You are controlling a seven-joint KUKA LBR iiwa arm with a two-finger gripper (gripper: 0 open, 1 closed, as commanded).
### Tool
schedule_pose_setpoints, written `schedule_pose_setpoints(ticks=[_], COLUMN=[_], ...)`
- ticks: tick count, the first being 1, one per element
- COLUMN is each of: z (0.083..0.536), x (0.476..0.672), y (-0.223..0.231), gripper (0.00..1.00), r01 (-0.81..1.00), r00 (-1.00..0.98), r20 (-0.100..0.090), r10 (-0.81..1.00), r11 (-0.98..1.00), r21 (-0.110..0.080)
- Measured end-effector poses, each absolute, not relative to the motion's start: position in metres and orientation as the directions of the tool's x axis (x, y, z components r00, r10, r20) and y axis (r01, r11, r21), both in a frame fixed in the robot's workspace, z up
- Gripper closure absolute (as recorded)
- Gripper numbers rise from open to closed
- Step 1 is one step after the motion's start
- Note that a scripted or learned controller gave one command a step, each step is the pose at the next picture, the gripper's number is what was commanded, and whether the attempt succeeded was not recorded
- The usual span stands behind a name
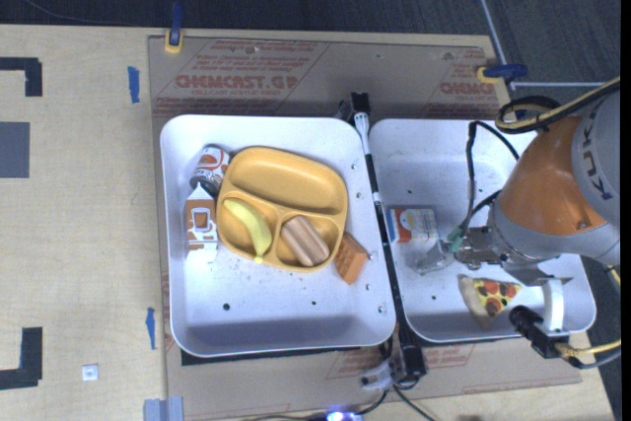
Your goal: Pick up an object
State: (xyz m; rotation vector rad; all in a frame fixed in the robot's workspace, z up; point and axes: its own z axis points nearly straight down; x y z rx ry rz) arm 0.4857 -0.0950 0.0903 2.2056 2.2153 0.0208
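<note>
My gripper hangs low in the right bin, near its middle, with the grey and orange arm coming in from the right. It sits just below a white packet with an orange stripe, touching or very close to its lower edge. A toy pizza slice lies to the gripper's lower right, partly under the wrist. I see nothing clearly held.
The left bin holds a yellow divided plate with a banana and a sausage roll, a can, a small carton and a brown wedge. A black ridge separates the bins.
</note>
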Motion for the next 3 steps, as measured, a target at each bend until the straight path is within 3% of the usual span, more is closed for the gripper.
schedule_pose_setpoints(ticks=[3], z=[0.0900], x=[0.4853], y=[-0.0936], gripper=[0.00], r01=[1.000], r00=[-0.001], r20=[-0.006], r10=[1.000], r11=[0.001], r21=[0.021])
